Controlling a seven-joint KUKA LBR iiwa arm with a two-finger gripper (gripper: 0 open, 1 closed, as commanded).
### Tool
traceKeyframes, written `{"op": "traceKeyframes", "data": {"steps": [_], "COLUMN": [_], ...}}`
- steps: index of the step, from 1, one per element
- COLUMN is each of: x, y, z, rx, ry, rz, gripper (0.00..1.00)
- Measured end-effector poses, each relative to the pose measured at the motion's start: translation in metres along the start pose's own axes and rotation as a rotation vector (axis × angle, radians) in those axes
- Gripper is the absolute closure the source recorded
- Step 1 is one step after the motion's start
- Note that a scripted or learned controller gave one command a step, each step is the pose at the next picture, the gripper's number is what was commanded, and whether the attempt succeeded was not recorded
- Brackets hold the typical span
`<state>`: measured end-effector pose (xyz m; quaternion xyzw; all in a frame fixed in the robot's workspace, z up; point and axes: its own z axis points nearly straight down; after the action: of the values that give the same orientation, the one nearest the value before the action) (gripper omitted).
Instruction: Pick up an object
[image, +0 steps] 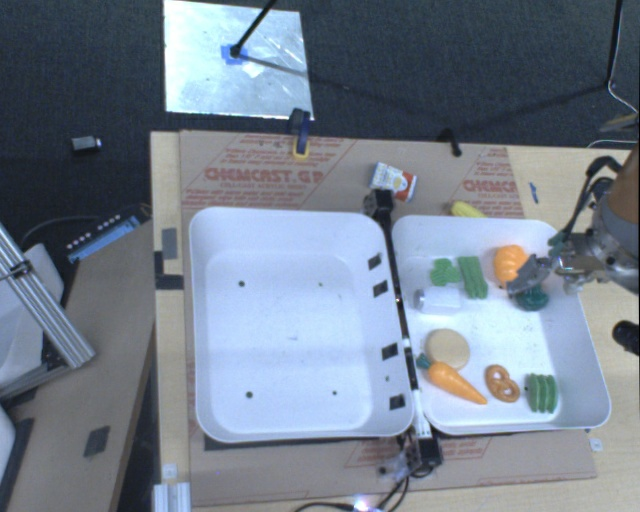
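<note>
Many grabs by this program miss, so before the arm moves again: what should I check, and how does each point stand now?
1. Claw over the right bin, not the rim: ok.
2. Object under the claw: a dark green piece right below it: ok.
3. Anything between the fingers: cannot tell.
4. Neighbour clearance: the orange piece sits close beside the claw: not ok.
5. Other items apart from it: carrot, pretzel, white block: ok.

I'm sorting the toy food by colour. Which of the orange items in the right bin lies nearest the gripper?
The round orange fruit at the bin's far side, just left of the gripper. The carrot lies much farther off, near the front edge.
</note>
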<state>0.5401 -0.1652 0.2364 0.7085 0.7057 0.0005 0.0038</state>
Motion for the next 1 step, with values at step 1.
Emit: {"op": "traceKeyframes", "data": {"steps": [1], "x": [0.005], "y": [0.0007], "z": [-0.0094], "rx": [0.0], "ry": [0.003], "rz": [-0.007], "gripper": [1.0]}}
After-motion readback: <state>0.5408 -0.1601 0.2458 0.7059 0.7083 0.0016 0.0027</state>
